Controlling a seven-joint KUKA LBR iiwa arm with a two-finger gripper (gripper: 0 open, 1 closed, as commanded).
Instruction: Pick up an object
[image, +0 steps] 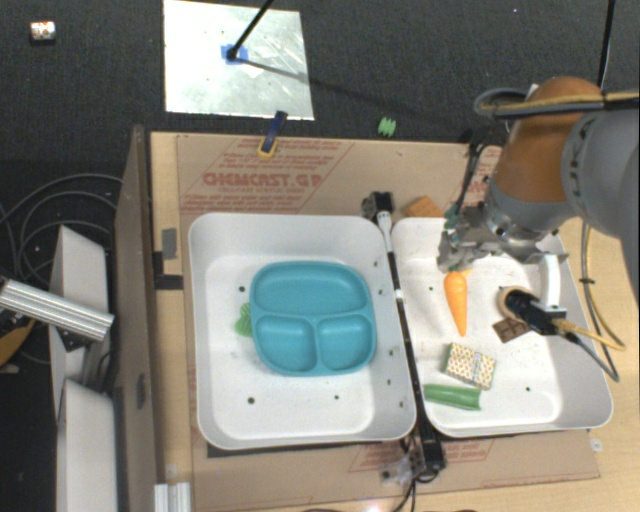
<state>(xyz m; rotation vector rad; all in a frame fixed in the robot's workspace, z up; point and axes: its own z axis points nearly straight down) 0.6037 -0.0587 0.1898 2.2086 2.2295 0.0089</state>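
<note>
Hand (458, 255) hung just above carrot's (456, 302) top end. Carrot's long axis ran away from hand, toward green pod (452, 397). Grip state unreadable.

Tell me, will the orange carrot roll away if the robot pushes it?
Probably a bit. The carrot looks round and tapered, so it would likely roll in a curve, not straight. It seems like stiff toy plastic, so it shouldn't bend. Its smooth skin might slip between the gripper fingers.
</note>
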